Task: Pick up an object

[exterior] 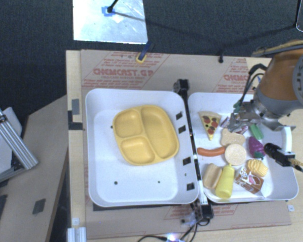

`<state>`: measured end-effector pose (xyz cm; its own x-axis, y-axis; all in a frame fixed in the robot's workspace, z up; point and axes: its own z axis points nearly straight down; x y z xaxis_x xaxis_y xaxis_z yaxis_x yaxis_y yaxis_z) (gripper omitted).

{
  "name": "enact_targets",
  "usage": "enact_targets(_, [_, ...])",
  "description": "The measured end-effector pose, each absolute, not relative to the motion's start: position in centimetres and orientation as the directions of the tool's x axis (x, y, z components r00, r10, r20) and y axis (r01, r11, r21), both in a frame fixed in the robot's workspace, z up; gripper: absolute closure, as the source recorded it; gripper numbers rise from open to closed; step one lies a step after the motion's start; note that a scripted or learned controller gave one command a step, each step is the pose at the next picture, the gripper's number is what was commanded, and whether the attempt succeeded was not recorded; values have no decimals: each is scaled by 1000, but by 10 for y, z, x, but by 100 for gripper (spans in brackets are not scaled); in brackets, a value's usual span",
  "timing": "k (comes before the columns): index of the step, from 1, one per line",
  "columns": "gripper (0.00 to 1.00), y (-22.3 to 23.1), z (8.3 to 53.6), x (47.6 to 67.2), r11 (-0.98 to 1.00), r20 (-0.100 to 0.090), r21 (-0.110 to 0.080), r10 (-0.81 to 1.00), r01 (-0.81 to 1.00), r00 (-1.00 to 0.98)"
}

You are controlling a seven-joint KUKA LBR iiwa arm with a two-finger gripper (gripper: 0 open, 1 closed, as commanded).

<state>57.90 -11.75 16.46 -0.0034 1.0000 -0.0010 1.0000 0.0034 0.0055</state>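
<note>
The grey arm's gripper (241, 121) is hanging low over the right shallow white bin (288, 185), just above a tan toast slice (232, 136) beside the pizza wedge (210, 123); whether it is open is unclear. A yellow compartment plate (144, 134) is lying in the left white bin (101, 185).

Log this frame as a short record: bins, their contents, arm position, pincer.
left bin: holds a yellow divided plate
right bin: holds toy food
toy food: pizza slice, sausage, round cracker, yellow bottle, purple eggplant, corn piece
arm: reaches in from the right, over the right bin's upper part
pincer: low among the food, next to the pizza slice; grasp not discernible
surface under bins: cardboard sheet
</note>
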Motion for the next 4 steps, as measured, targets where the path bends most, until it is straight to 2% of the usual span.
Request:
enact_targets(1, [100,-118,218,580,5,-1,5,1000,1000,-5])
enact_targets(2, [100,-55,218,583,10,2,1,1000,1000,-10])
enact_targets(3, [100,4,222,600,11,2,4,1000,1000,-11])
enact_targets(4, [100,-16,228,587,1,0,0,1000,1000,-1])
